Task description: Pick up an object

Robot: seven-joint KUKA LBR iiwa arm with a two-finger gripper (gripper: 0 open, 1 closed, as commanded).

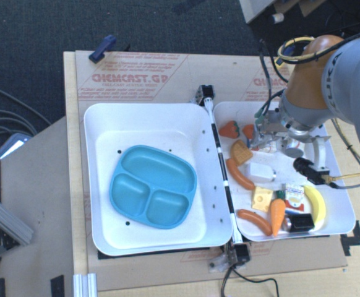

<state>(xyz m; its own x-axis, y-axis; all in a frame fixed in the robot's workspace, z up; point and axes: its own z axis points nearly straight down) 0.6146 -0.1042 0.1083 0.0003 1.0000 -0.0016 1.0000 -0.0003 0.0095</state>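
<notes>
I see the orange plastic toy carrot (278,216) upright in frame, tip at 6 o'clock, smooth tapered body. Gripper (263,135) grip: can't tell.

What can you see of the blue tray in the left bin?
The blue tray is a light blue plate that looks like plastic, with rounded corners and three compartments: one long across the far side, two smaller on the near side. It lies flat and upright on the floor of the left bin, roughly centred and turned slightly. Nothing rests in it, and only the bin floor touches it.
</notes>
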